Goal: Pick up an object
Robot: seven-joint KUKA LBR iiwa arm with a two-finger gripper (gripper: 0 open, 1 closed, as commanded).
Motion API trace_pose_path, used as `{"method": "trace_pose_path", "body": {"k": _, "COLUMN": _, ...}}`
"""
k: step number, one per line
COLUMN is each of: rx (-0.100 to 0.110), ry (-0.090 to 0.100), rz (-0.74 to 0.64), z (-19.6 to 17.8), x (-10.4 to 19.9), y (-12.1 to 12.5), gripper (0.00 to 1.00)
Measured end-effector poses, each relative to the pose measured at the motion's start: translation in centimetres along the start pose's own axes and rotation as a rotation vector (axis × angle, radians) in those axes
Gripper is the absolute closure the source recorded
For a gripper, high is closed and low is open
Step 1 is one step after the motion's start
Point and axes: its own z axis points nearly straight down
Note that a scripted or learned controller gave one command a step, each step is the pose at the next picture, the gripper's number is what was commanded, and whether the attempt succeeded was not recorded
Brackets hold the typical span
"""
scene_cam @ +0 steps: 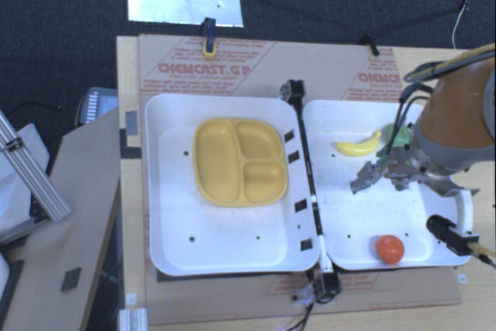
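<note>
Right bin (341, 244): banana (358, 145) just beside claw (370, 178).

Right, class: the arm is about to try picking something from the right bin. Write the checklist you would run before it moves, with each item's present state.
1. Gripper over the right bin: ok.
2. Banana in the right bin, near the gripper: ok.
3. Tomato unobstructed near the bin's front wall: ok.
4. Something held already: cannot tell.
5. Green object free to grasp: not ok, partly behind the arm.
6. Yellow tray lies in the left bin, away from the gripper: ok.
</note>
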Motion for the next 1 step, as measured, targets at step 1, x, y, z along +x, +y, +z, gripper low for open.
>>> {"method": "trace_pose_path", "body": {"k": 1, "rx": -0.01, "ry": -0.001, "rz": -0.002, "z": -0.47, "x": 0.0, "y": 0.25, "gripper": 0.0}}
